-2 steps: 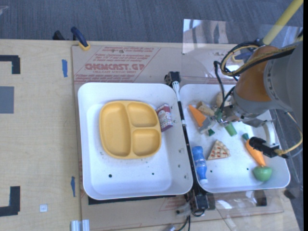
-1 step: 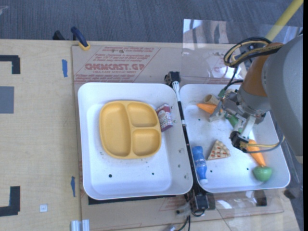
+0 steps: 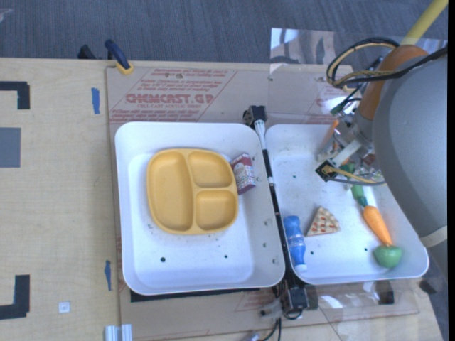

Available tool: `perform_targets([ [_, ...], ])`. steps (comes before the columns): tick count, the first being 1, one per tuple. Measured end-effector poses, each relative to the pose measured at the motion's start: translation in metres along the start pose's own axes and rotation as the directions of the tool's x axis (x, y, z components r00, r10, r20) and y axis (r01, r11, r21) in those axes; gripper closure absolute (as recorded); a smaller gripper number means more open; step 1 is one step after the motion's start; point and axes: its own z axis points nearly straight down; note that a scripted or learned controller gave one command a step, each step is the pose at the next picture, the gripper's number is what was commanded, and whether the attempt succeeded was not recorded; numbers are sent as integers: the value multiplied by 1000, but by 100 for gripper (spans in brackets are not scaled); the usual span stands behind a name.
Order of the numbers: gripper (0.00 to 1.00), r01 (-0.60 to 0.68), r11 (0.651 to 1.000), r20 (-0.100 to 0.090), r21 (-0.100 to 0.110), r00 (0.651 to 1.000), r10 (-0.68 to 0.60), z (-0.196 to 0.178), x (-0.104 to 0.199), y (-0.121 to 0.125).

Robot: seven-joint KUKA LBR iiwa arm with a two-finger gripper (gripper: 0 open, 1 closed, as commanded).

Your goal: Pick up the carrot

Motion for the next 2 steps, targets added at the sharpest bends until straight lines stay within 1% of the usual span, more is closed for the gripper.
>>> perform_targets([
  [1,0,204,979,-14,17,979,-204,-1,-87,5],
  [2,0,3,1000,-1,2,1000,-3,0,-43,26],
])
